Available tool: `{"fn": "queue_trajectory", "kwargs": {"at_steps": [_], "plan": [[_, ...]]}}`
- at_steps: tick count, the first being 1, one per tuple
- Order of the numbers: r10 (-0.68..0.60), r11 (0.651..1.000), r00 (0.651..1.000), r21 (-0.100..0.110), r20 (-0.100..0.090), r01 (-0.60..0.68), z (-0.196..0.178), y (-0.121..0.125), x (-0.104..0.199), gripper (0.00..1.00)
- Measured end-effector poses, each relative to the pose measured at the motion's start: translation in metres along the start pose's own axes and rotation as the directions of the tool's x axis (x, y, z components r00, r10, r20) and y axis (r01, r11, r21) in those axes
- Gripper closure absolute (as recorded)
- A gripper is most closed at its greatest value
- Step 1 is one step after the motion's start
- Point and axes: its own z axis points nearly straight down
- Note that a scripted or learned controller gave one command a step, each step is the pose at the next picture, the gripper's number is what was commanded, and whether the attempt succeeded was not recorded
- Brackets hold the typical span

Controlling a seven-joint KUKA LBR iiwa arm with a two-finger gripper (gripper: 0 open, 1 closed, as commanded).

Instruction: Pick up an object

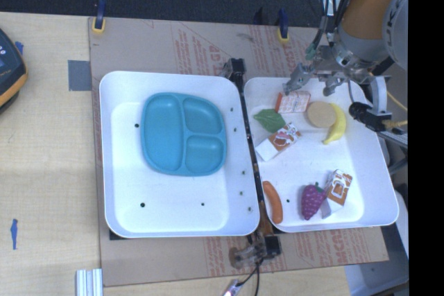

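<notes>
So, the arm (378, 3) comes in from the right w/ its pincer (313, 82) hanging over the far edge of the right bin (368, 218). Two prongs show, one at left near the carton, one at right above the cookie, so the pincer reads as spread apart w/ nothing btwn its fingers. Nothing is lifted yet.

Candidate things all lie in the right bin, prob. because that bin is the pick source. Closest to the pincer: a small red-and-white carton (293, 103) just under the left prong, a round tan cookie (320, 114) beside it, and a yellow banana (336, 125) curving around the cookie's right side, touching or nearly so. A bit nearer the camera: a green leaf (270, 120) and a second small carton (279, 141) lying tilted, overlapping at the edges. At the near side: an orange sausage (273, 202) along the left wall, purple grapes (313, 199), and a third carton (339, 187) just beside the grapes.

The left bin (118, 149) holds a blue divided plate (184, 134), likely the drop side.

My guess: the pincer's spot favours the first carton or cookie as target; they sit close together, so a descent could catch the wrong one or nudge both. Both bins rest on cardboard on the tabletop (41, 149).
</notes>
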Motion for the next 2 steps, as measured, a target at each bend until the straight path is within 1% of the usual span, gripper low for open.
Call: {"fn": "queue_trajectory", "kwargs": {"at_steps": [1, 2], "plan": [[-0.003, 1.0, 1.0, 0.005, -0.001, 0.003, 0.004, -0.001, 0.052, 0.0], [0.0, 1.0, 1.0, 0.005, 0.0, 0.0, 0.027, -0.001, 0.017, 0.0]]}}
